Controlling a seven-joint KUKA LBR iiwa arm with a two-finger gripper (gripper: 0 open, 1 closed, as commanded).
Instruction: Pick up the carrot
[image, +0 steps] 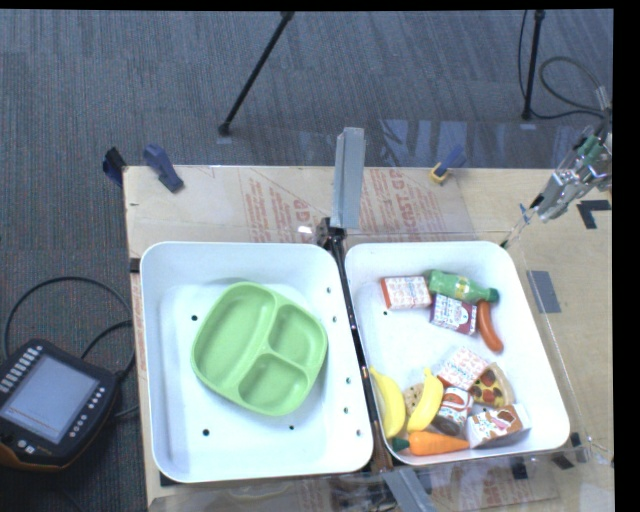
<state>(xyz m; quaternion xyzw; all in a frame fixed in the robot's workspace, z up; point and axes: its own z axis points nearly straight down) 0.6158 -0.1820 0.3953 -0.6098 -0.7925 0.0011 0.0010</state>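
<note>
While the metal two-finger gripper (572, 183) hangs at the upper right, above the bench and outside both bins, its jaw state cannot be told. 2 shallow white bins sit side by side. In the left bin (165, 300) lies a green 3-compartment plastic plate (260, 347). At the front edge of the right bin (530, 300) lies the orange toy carrot (432, 443), just beside 2 yellow bananas (390, 402) and small snack packets (466, 385).
</note>
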